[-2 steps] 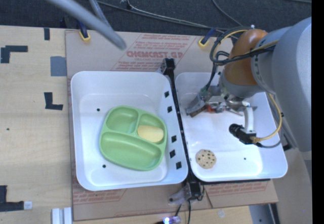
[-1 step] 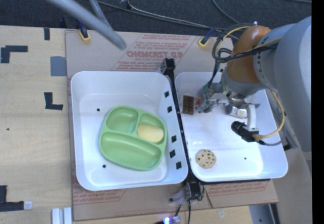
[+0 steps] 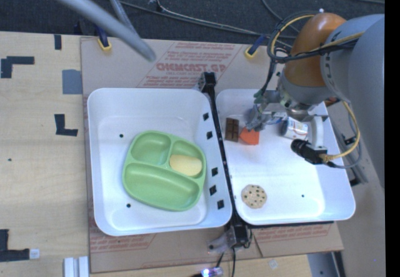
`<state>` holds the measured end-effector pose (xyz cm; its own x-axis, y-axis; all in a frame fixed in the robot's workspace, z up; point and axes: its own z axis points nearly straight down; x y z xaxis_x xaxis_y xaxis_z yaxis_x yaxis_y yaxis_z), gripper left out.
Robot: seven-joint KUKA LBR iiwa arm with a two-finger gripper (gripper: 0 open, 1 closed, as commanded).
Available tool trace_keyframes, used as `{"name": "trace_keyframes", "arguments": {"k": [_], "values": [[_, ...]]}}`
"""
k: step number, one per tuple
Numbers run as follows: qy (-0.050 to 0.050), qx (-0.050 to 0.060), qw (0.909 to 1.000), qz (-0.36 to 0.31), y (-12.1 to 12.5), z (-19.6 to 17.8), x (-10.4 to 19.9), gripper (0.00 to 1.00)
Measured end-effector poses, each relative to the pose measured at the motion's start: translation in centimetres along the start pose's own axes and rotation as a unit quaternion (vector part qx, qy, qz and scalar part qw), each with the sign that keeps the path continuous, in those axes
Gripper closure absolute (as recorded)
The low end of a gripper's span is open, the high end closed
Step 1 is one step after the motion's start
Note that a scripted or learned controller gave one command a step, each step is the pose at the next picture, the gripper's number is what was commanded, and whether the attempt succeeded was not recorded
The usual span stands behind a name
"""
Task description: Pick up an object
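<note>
The right bin [image 3: 325,207] holds an orange block [image 3: 250,137], a small brown bar [image 3: 232,129] just left of it, and a round speckled cookie [image 3: 254,196] near the front. My gripper [image 3: 257,119] hangs low directly over the orange block, at its upper right edge, and its grey fingertips are close to the block. I cannot make out whether anything sits between them. In the left bin [image 3: 100,144] lies a green divided plate [image 3: 162,171] with a pale yellow oval piece [image 3: 186,165] in its right compartment.
The black divider [image 3: 215,144] runs between the two bins. My arm and its cables [image 3: 337,138] cover the right bin's back right corner. A grey pole [image 3: 81,0] crosses the upper left, above the cardboard sheet [image 3: 181,63].
</note>
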<state>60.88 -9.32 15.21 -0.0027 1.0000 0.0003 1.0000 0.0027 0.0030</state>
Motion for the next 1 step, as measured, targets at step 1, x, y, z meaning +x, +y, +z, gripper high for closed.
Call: {"name": "trace_keyframes", "arguments": {"k": [1], "values": [[0.000,0.000,1.0000,0.001,0.05,-4.35,-0.41,1.00]]}}
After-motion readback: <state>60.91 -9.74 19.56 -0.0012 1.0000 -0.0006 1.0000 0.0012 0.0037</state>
